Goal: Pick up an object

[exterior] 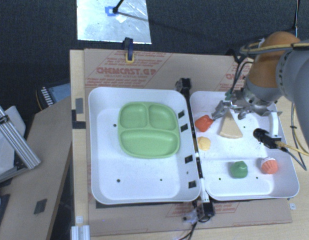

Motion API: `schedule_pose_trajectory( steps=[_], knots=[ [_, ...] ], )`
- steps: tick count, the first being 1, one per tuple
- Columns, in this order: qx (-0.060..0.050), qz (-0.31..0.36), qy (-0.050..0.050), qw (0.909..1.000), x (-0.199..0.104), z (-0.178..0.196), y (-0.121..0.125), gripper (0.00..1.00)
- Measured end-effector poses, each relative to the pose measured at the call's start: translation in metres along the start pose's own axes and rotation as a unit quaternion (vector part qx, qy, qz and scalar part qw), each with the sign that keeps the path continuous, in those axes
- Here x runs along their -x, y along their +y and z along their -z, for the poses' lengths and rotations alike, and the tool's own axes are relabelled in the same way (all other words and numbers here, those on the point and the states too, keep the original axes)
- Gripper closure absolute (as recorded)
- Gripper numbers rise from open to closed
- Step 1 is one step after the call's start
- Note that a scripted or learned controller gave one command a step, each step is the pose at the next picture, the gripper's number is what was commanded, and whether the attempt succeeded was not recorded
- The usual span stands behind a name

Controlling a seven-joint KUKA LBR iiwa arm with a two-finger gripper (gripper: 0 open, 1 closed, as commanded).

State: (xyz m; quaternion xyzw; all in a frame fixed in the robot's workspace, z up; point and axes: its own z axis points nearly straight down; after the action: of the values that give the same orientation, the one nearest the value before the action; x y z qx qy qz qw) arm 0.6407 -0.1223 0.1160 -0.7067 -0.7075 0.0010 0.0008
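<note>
Cardboard-topped desk (pixel 144 69), largest item, carries two shallow white bins set side by side so goods can pass between them.

Left bin (pixel 102 149): holds one green divided plate (pixel 147 130), lying flat near its middle, likely a receiving dish.

Right bin (pixel 284 184): holds the loose stock for picking.

Arm, grey with orange band (pixel 267 66): reaches in from the right, bent low over the right bin's far half.

Pincer (pixel 233 109): poised just above the cheese wedge; whether its jaws are apart or together cannot be told, and nothing is seen gripped.

Pale cheese wedge (pixel 230 129): the likeliest target, directly beneath the pincer.

Smaller stock, each lying apart: orange-red piece (pixel 203 123), green piece (pixel 239 169), orange cupcake-like piece (pixel 269 166), small yellow piece (pixel 204 143).
</note>
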Motion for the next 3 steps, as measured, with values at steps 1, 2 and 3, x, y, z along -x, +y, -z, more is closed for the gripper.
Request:
schedule_pose_trajectory(
  steps=[1,2,3],
  knots=[
    [0.002,0.0,0.0,1.0,0.0,-0.033,0.001,0.0],
    [0.004,0.0,0.0,1.0,0.0,-0.02,0.002,1.0],
    [0.005,0.002,0.0,1.0,-0.003,0.025,0.007,1.0]
  ],
)
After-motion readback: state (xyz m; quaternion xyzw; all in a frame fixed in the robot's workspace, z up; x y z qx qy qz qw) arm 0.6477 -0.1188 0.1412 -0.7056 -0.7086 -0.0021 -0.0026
